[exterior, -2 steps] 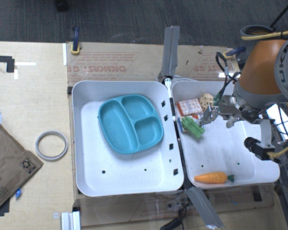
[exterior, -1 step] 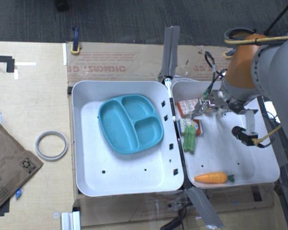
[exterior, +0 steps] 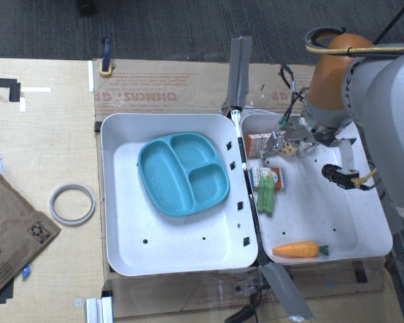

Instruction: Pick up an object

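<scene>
Gripper (exterior: 281,142) is seen low at right bin (exterior: 337,231) far edge; grip state cannot be told. "BOX" is read on cardboard (exterior: 7,231).

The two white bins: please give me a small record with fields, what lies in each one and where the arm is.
left bin: one blue divided plate
right bin: toy carrot near front edge; green item and red-and-white packet along the left wall
arm: grey with orange band, over the back of the right bin
gripper: low, near the packet; grasp cannot be judged
outside bins: tape ring on the bench, left
</scene>
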